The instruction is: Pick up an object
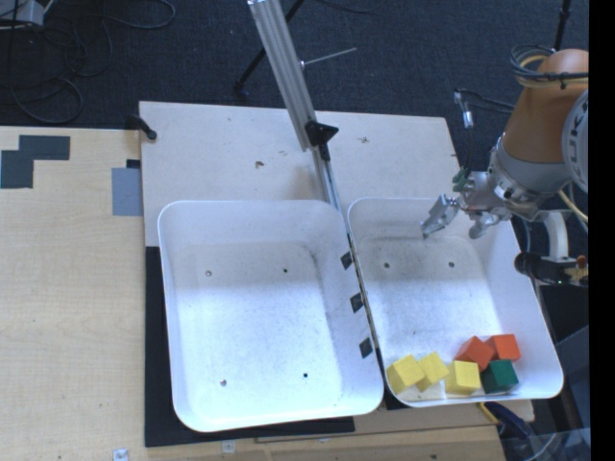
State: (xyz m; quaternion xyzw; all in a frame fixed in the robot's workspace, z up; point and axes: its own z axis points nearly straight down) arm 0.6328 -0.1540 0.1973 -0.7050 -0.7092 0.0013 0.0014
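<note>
We see the jaws (454, 217) spread open and holding nothing, above the far edge of the right bin (538, 325). The blocks (461, 363), yellow, orange and green, crowd that bin's near edge toward its near right corner. Bare floor lies between. The left bin (178, 286) sits just beside it on the tabletop (221, 152).

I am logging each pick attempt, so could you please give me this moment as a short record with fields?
arm: reaches in from the right, orange band above the wrist
gripper: above the far end of the right bin, nothing seen between its fingers
blocks: clustered in the right bin's near corner, apart from the gripper
block colours: yellow blocks, orange blocks, green block
left bin: white, shallow, beside the right bin
task state: no block lifted yet
</note>
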